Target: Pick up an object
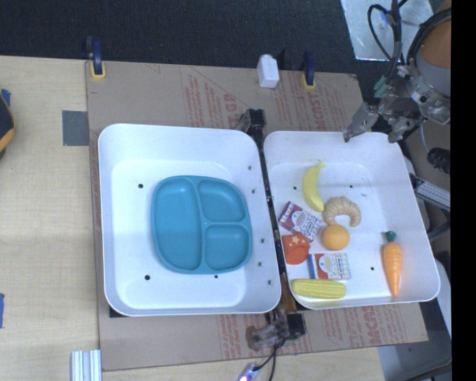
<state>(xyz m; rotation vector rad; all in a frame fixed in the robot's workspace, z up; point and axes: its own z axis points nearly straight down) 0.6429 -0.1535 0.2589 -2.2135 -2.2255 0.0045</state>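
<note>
Bench: cardboard sheet on wood top, two white bins side by side. Left bin [111, 213] has a blue divided tray [201, 223]. Right bin [412, 213] has the pickables: banana [312, 185], croissant [341, 209], orange [335, 236], tomato [296, 249], corn [318, 289], carrot [392, 267], plus two small packets [295, 217].

Gripper [373, 121] hangs over the right bin's far rim, nothing in it. Can't tell jaw width, too small/dark at this res.

Risks: items are packed tight mid-bin, so a drop there prob hits two at once or shoves one aside. Round orange may roll out. Carrot sits near the bin wall, so finger clash w/ rim is likely.
</note>
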